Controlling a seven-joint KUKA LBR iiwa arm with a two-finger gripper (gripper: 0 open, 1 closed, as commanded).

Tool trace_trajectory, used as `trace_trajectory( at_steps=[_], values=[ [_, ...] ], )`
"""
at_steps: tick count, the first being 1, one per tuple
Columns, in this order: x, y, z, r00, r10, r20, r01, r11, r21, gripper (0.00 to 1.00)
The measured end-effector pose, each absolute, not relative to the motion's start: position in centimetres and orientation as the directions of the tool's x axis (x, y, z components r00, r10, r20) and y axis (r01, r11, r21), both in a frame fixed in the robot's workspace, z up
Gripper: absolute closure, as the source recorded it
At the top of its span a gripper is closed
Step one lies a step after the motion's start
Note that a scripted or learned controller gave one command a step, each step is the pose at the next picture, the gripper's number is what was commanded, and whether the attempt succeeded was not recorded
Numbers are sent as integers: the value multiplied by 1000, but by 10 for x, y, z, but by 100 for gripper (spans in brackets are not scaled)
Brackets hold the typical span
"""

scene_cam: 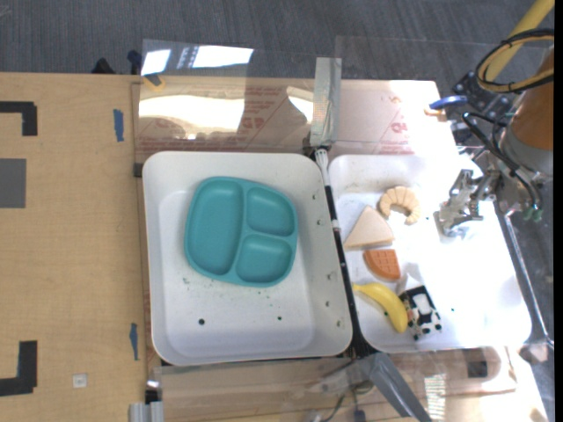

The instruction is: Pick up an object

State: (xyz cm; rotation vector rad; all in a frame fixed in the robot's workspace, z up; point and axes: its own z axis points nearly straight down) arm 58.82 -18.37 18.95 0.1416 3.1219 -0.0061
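Claw (456,211) hangs in right bin, apparently empty, grip unclear; croissant (400,202) lies just left.

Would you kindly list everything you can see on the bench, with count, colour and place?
Bins: 2, white, side by side; left bin, right bin.
Divided plate: 1, teal, three compartments, middle of the left bin.
Croissant: 1, tan, upper left part of the right bin.
Sandwich wedge: 1, cream, just below the croissant.
Waffle piece: 1, orange, below the wedge.
Banana: 1, yellow, lower left of the right bin.
Small toy: 1, black and white, beside the banana's right end; what it is I cannot tell.
Cardboard sheet: 1, brown, left of the bins.
Gripper: 1, silver, above the right bin's upper right.
Arm: 1, grey and orange, right edge.
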Motion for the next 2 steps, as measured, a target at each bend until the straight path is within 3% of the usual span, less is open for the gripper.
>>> trace_trajectory(
  at_steps=[1, 2],
  values=[
    [578, -225, 229, -1000, -1, -12, -1, 1000, -4, 100],
    [569, -223, 349, -946, 324, -17, 324, 946, 0, 100]
  ],
)
